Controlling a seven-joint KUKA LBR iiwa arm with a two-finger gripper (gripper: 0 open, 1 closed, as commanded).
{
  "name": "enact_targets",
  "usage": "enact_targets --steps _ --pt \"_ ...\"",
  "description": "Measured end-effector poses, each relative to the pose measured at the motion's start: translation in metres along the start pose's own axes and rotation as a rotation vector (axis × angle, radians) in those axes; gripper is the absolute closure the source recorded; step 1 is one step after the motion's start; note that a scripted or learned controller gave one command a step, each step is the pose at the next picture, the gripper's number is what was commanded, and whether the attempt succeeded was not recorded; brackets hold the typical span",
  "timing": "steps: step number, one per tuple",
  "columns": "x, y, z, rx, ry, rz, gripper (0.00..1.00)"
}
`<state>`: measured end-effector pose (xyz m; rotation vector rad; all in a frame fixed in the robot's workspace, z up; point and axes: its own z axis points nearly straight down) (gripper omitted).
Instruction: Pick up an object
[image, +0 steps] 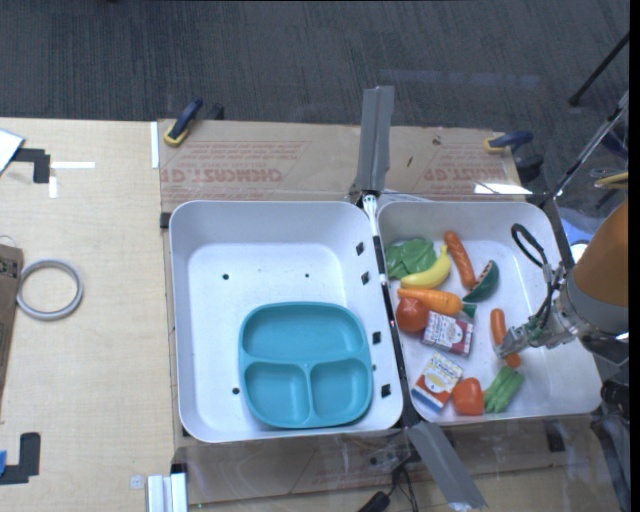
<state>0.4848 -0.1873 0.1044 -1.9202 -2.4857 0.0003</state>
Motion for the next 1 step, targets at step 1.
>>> enact_targets --steps 1 --pt "0.0059 0.0377 -0.1059 0.002 -0.001 0.275 1.00"
